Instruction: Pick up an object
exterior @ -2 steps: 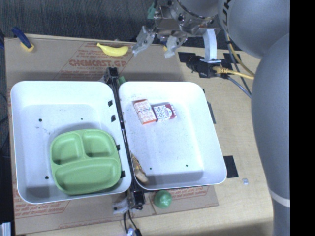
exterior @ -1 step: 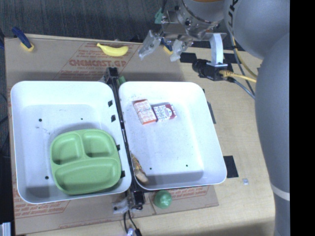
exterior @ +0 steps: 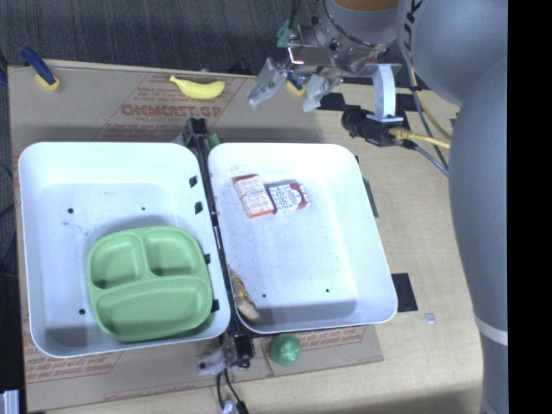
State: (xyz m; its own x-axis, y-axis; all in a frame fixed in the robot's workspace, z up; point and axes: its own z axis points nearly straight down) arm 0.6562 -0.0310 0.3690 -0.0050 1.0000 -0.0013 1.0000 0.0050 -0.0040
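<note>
My gripper hangs above the cardboard behind the right bin, past its far rim. Its two pale fingers stand apart, open, with nothing between them. In the right bin's far left part lie two small red-and-white cartons side by side: one on the left, the other on the right. A tan, lumpy object rests in that bin's near left corner. A green divided tray fills the near part of the left bin.
A yellow banana lies on the cardboard behind the bins, left of the gripper. A green ball sits on the cardboard in front of the right bin. A blue-and-yellow clamp is at the far left corner.
</note>
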